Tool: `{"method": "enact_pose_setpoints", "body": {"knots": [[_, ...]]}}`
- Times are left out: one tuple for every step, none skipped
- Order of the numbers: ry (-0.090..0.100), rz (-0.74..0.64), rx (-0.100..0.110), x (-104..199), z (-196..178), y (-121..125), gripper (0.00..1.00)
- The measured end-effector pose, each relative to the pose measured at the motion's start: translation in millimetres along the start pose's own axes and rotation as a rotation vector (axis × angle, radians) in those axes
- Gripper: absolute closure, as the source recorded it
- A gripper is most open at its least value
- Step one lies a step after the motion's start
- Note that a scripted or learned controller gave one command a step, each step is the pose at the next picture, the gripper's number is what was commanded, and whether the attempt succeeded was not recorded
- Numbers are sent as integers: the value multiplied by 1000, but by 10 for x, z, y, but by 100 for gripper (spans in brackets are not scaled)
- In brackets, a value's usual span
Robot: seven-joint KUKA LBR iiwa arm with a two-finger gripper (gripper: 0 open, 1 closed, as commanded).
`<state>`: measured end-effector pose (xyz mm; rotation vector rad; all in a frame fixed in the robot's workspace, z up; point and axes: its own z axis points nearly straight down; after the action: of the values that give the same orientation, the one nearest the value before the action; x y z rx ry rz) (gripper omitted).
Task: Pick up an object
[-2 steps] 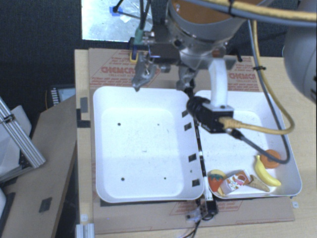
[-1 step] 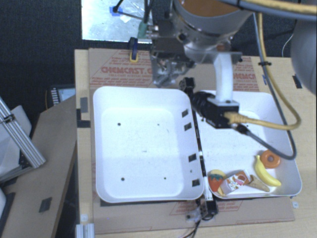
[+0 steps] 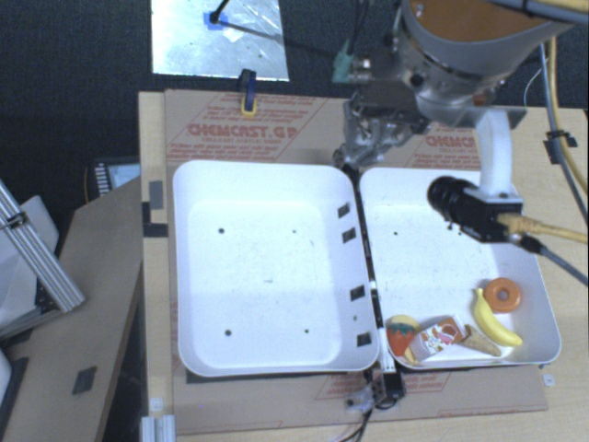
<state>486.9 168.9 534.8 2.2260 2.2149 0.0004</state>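
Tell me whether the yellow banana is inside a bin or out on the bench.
Inside: the yellow banana lies on the right white bin's floor, beside its near right rim.

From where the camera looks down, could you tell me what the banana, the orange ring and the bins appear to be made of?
The banana looks like smooth moulded plastic: uniform yellow, faint sheen, likely a toy. The orange ring also seems plastic or rubber, evenly coloured with a darker centre; which one I cannot tell. The two bins look like thin, matte white formed plastic, with rounded corners and shallow walls.

Single fixed camera above bench (image 3: pixel 110 247), slanting down on both bins (image 3: pixel 267 265)
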Motion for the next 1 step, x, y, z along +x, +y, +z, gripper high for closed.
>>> {"method": "enact_pose_setpoints", "body": {"knots": [[1, -11, 2, 302, 385, -9, 100]]}}
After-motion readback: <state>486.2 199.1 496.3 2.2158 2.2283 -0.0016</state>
